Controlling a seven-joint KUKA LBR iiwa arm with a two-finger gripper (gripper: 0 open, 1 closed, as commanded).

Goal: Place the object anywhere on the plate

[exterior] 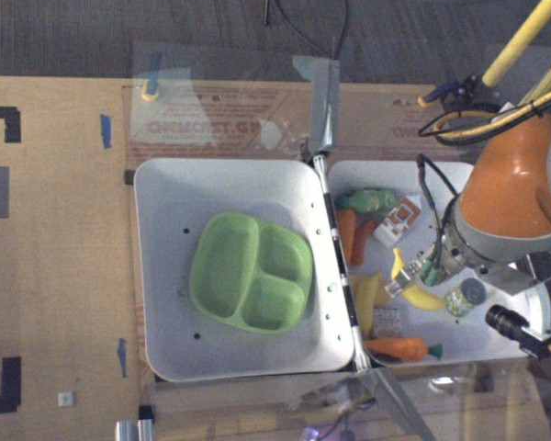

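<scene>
Two white bins sit side by side on a light wood bench (55, 274). The left bin (165, 200) fills the middle of the frame. In it lies a green plate (252, 272) with three parts: one long part on its left side and two smaller parts on its right. Nothing lies on the plate. The right bin (459, 338) sits at the right of the frame and holds a bunch of toy food. Near its top left corner lies a green veggie (367, 198), and just below it an orange carrot (347, 233) lies along the wall between the bins. A small white and brown box (398, 220) lies to the right of that carrot. Lower down, a yellow block (366, 294) rests near the wall, with a small packet (387, 319) just below it. Another orange carrot with a green end (403, 346) lies flat at the bottom of the right bin. A yellow banana (417, 294) lies in the middle of this bin. The grey arm with its big orange band (514, 186) comes in from the right edge of the frame and hangs over the right bin. Its pincer (415, 274) is low, right at the banana, but I cannot tell how wide it is or if it holds the banana. Dark cables (436, 191) curl beside the arm. A yellow pole (523, 33) slants across the upper right corner.
</scene>
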